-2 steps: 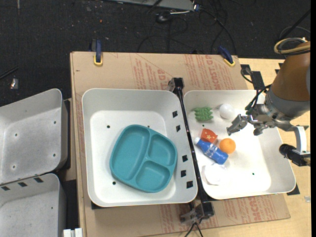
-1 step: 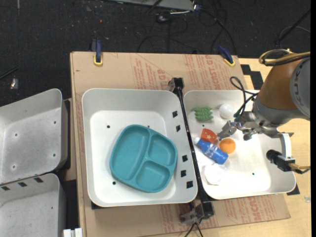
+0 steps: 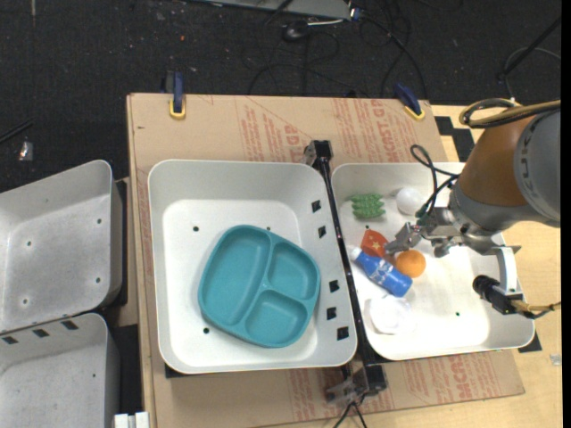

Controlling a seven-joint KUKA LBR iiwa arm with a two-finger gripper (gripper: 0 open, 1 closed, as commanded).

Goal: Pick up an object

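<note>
My gripper (image 3: 412,239) low in right bin (image 3: 464,328) | finger state: cannot tell | beside orange ball (image 3: 410,263), likely target

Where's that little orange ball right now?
The orange ball lies in the right bin, near its middle, just under the gripper. A blue bottle lies right beside it on its left.

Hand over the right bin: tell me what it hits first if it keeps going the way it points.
Most likely the orange ball just below the hand, beside the blue bottle; depth from this slanted view is unclear.
</note>
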